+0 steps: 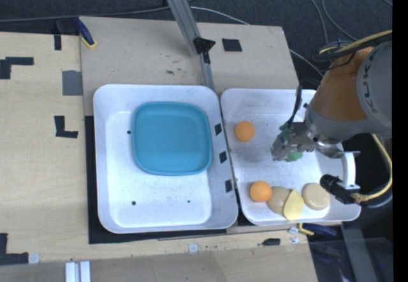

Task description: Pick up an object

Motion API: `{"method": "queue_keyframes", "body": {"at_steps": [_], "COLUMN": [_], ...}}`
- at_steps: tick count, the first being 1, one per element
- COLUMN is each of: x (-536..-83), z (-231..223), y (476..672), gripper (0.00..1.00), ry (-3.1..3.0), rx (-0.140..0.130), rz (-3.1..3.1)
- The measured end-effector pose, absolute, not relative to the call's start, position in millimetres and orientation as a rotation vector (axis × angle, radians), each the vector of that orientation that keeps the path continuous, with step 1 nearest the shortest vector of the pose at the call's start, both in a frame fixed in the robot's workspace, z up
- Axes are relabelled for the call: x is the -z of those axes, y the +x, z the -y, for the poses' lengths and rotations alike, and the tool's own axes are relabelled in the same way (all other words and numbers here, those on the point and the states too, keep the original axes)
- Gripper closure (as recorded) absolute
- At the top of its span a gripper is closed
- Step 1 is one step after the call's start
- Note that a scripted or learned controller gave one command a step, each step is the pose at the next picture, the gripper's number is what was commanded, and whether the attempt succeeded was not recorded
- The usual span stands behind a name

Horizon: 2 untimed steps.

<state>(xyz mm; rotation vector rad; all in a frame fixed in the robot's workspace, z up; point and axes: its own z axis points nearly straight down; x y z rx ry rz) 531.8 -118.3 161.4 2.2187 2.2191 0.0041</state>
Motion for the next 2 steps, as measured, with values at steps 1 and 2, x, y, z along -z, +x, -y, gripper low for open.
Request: {"method": "queue_keyframes", "body": {"at_steps": [1, 2], "x": [-217.0, -224.0], "z": [111.5, 111.3], "y": [539.3, 539.3], "gripper": [1.0, 1.0], "ry": [2.219, 2.221], "rx": [-0.004, 0.0], "rz": [-2.221, -2.222]}}
